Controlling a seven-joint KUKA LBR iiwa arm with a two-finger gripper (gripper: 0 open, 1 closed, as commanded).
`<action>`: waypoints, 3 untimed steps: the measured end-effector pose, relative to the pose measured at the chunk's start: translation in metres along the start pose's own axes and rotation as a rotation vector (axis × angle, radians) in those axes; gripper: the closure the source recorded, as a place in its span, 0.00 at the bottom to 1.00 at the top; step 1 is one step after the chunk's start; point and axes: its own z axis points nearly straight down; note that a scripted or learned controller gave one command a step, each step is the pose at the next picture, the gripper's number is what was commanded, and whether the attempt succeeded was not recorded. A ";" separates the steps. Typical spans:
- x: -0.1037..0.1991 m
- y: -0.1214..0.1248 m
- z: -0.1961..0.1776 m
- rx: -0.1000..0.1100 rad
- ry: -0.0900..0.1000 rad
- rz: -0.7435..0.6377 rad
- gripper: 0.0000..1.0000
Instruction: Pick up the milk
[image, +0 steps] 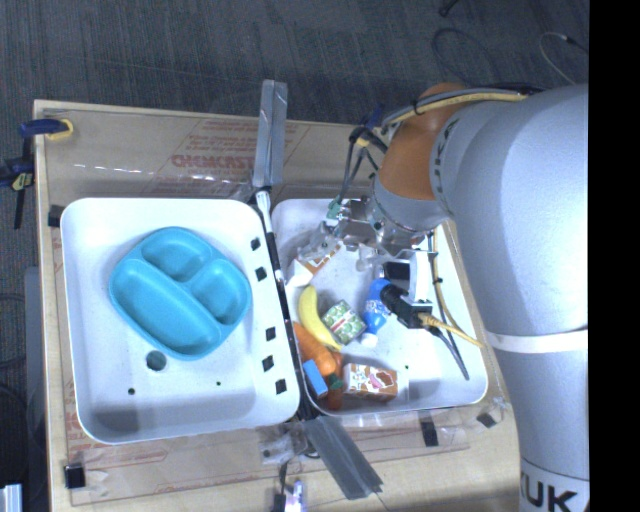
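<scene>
**Arm over right bin; milk carton lies loose among clutter**

The arm (520, 200), grey with an orange band above the wrist, enters from the right and covers the far right part of the right bin (455, 385). That bin serves as the landmark for all positions below.

The worktop (130, 140) carries both bins side by side. The left bin (90, 330) touches the right bin along its left wall, and holds a blue divided plate (180, 290) set toward its far left area.

The gripper (350, 232) sits low in the far part of the right bin, near its far left corner. Cables and housing obscure it; whether the fingers are apart or together cannot be told, and nothing is seen between them.

Inside the right bin, from larger to smaller:
- A banana (312, 318) lies along the left wall, mid-bin.
- A brown and white carton (370, 381) lies flat against the near wall.
- The milk (343, 322), a small green and white carton, lies tilted at the bin's centre, just beside the banana and apart from the gripper.
- An orange item (318, 352) lies near the left wall, toward the near side of the banana.
- A blue bottle (377, 308) lies just right of the milk.
- A small blue block (315, 379) sits at the near left corner.
</scene>
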 end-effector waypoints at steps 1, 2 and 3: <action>-0.025 -0.029 -0.039 0.000 0.001 -0.149 0.00; -0.024 -0.029 -0.039 0.000 0.001 -0.149 0.00; -0.009 0.034 0.042 -0.002 -0.001 -0.184 0.00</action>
